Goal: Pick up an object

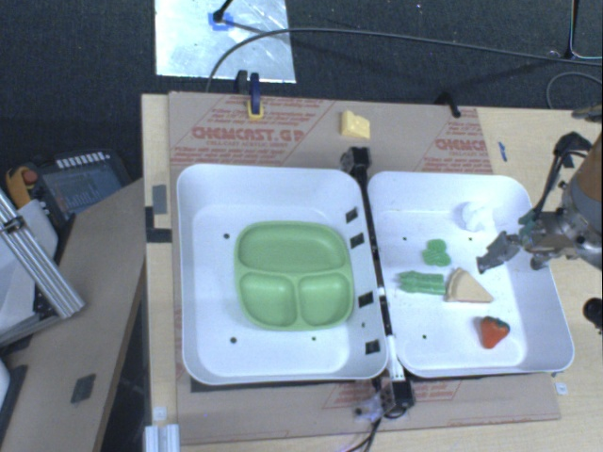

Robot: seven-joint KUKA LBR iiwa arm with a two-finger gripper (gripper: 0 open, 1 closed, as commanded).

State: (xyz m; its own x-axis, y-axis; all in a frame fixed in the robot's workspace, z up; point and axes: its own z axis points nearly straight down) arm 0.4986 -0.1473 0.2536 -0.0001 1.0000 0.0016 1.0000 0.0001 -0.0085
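Here, wedge-shaped sandwich (467, 288), round green broccoli (435, 250)

Even, fairly bright overhead light, soft faint shadows. Bins (283, 182) nearly blown out white; glare on foil sheet (221, 22) at top. Overall slightly soft, low-res, grainy on dark floor (75, 55). Gripper (495, 252) a bit blurred.
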